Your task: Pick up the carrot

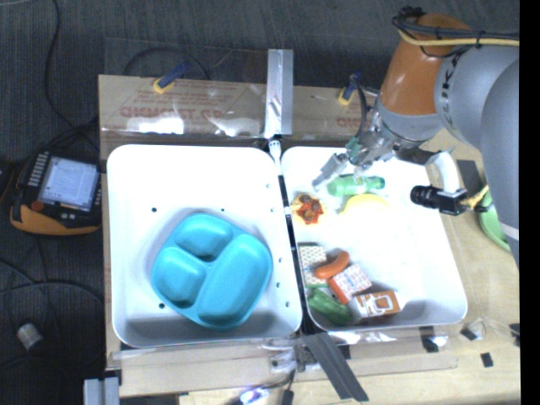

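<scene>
Carrot [332, 265]: orange, tapered, smooth; lies in right bin [422, 251], lower-left part, atop small packets [371, 298]. Gripper [348, 165]: well apart, up nr bin's back edge, over green item [354, 185]; finger state can't tell. Left bin [135, 184]: blue moulded plastic tray [213, 268].

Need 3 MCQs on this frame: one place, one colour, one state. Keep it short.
1. Where does the blue tray lie?
A. left bin
B. right bin
C. off the bench

2. What colour is the band above the arm's wrist?
A. green
B. orange
C. blue

3. Where is the hand now?
A. over the left bin
B. over the right bin's far end
C. down among the food pile

Answers:
1 A: the tray sits inside the left bin.
2 B: the band is orange.
3 B: it hangs over the right bin, by the green item.
</scene>
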Controlling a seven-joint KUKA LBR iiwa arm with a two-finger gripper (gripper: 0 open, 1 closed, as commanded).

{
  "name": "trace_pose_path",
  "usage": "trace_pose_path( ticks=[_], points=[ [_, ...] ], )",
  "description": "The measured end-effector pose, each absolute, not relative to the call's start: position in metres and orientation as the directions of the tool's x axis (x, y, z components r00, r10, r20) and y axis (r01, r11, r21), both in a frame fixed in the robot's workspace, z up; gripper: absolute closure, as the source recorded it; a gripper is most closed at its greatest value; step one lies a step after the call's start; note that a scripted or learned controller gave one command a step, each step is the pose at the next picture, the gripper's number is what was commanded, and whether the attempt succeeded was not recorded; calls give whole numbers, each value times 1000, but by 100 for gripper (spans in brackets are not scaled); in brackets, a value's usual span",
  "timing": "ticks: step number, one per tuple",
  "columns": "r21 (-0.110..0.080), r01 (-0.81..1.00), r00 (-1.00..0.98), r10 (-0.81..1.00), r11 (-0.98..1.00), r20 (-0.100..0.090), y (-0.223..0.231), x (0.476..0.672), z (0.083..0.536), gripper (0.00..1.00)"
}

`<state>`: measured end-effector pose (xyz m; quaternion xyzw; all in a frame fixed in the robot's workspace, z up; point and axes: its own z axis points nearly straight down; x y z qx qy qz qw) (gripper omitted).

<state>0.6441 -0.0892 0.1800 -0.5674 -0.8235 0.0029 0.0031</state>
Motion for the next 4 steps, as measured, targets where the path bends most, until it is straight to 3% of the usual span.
trace_pose_path(
  ticks=[1,2,3,4],
  points=[
    [-7,914,-405,914,405,-1,-171,643,188,0],
    [-7,887,-461,887,461,3,-141,606,134,0],
    [-6,821,-571,821,571,1,-177,631,226,0],
    [-6,769,-639,769,639,3,-182,593,204,0]
  ],
)
